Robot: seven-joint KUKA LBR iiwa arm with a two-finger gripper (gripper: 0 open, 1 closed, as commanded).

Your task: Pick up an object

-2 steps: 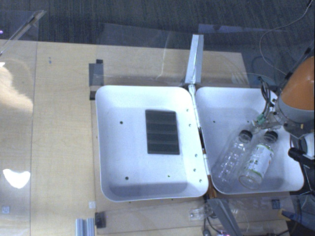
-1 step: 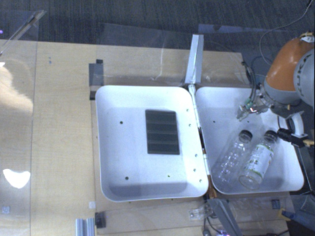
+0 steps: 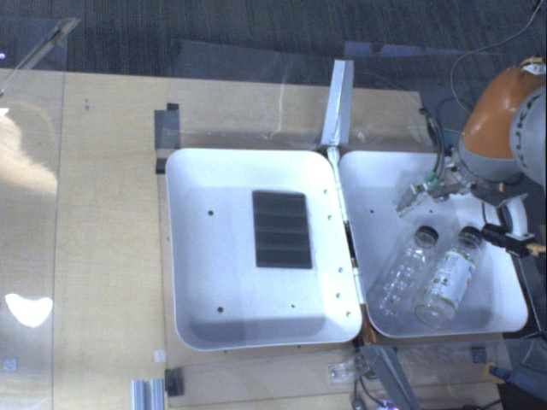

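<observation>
Two clear plastic bottles [image 3: 423, 276] lying side by side in the right bin [image 3: 376, 310], hard to tell apart. Gripper [image 3: 432, 186] above that bin's far end, small and blurred: grip unclear. Dark ribbed pad [image 3: 282, 229] in the left bin [image 3: 197, 254].

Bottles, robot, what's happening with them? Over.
Gripper above right bin, holding nothing. Two clear bottles lying side by side below it, untouched. Dark pad in left bin. Nothing in the way.
</observation>
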